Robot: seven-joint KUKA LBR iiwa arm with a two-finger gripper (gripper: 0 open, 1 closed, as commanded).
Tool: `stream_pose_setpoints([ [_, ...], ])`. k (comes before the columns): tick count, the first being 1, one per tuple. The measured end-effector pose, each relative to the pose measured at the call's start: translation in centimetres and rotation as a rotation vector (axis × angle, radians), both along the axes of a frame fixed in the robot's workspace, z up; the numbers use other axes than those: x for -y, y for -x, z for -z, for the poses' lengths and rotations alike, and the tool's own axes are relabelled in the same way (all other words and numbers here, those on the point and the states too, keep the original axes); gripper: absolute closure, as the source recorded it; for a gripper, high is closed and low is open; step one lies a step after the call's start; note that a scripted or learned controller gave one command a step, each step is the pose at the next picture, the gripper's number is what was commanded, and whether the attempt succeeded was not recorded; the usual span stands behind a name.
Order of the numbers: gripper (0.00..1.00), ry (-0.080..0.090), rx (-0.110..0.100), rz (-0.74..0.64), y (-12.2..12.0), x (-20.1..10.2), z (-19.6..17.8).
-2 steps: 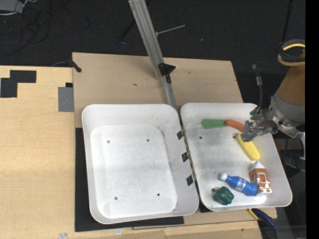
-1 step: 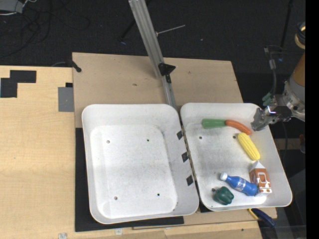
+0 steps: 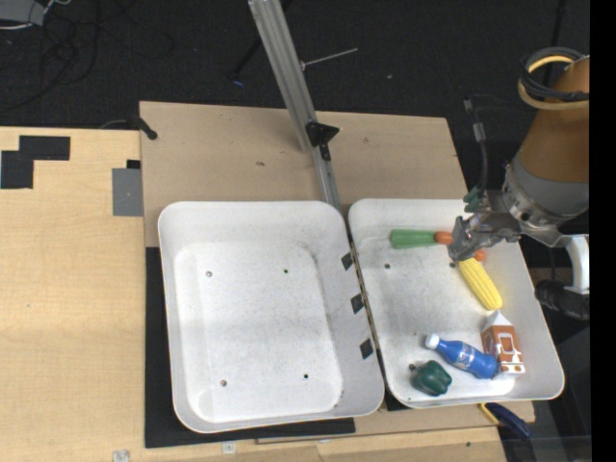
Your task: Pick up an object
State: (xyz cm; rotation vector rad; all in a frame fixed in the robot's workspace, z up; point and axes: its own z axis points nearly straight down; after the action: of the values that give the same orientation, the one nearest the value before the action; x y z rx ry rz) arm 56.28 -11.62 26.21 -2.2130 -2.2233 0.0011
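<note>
Arm reaching into the right bin, claw low over the toy carrot.

Seen from above at a slant, the counter [image 3: 241, 152] carries two shallow white bins side by side, the left bin [image 3: 252, 407] and the right bin [image 3: 539, 378]. The grey arm with its orange band comes in from the right, and its claw [image 3: 469, 243] sits at the far end of the right bin, right at the orange end of a green-and-orange carrot [image 3: 416, 240]; how far the claw is spread, or whether it has hold of anything, I cannot tell. Just below it lies a yellow corn cob [image 3: 480, 284]. Nearer the front edge lie a blue bottle [image 3: 464, 355], a green pepper [image 3: 430, 378] and a small red-and-white carton [image 3: 504, 346].
</note>
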Motion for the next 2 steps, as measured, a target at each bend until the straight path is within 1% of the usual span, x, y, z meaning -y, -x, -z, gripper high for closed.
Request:
stream_pose_setpoints([
  [1, 1.00, 0.000, -0.001, 0.000, -0.9, -5.9, 1.2],
  [2, 1.00, 0.000, -0.001, 0.000, -0.5, -11.5, 2.5],
])
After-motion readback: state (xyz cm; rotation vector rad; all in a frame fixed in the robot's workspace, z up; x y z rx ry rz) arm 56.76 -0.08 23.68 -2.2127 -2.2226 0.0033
